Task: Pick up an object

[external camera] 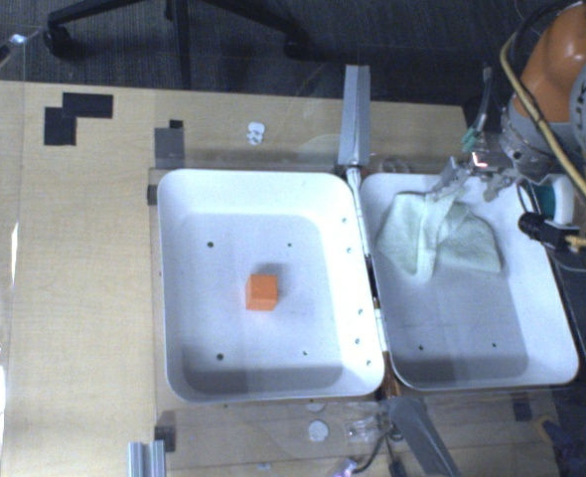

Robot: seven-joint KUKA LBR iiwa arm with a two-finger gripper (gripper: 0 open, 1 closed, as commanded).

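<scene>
Item one: a small orange cube-shaped block [262, 292], matte, sitting flat on the floor of the left shallow white bin [189, 266], roughly at the bin's centre and lying well apart from every wall. It is resting square, one face up, with its edges running close to parallel with the bin sides.

Item two: a pale greenish-white crumpled cloth [437, 238], soft and folded on itself, lying in the far part of the right shallow white bin [472, 356]. Its upper corner is rising in a peak toward the bin's far rim, while the remainder is spreading loosely over the bin floor.
</scene>
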